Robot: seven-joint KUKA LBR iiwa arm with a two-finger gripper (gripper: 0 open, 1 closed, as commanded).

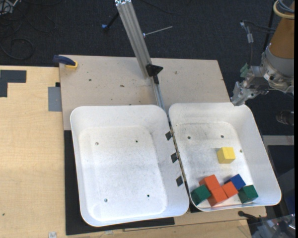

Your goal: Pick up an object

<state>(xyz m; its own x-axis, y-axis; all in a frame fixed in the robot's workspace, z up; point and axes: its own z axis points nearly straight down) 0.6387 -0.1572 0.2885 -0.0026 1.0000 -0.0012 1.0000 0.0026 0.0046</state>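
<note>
The right bin (213,114) holds a yellow cube (226,154) near its middle. At its near edge lies a cluster: an orange block (214,188), a smaller orange block (230,188), a blue block (237,181) and two green blocks (200,194) (248,194). My gripper (242,92) hangs at the far right, above the right bin's back right corner, well clear of the blocks. Nothing is seen between its fingers.
The left bin (120,167) sits beside the right one, with black clips (174,157) along the shared edge. A slanted aluminium post (136,33) rises behind the bins. A blue-and-yellow clamp (65,61) sits at the bench's back left corner.
</note>
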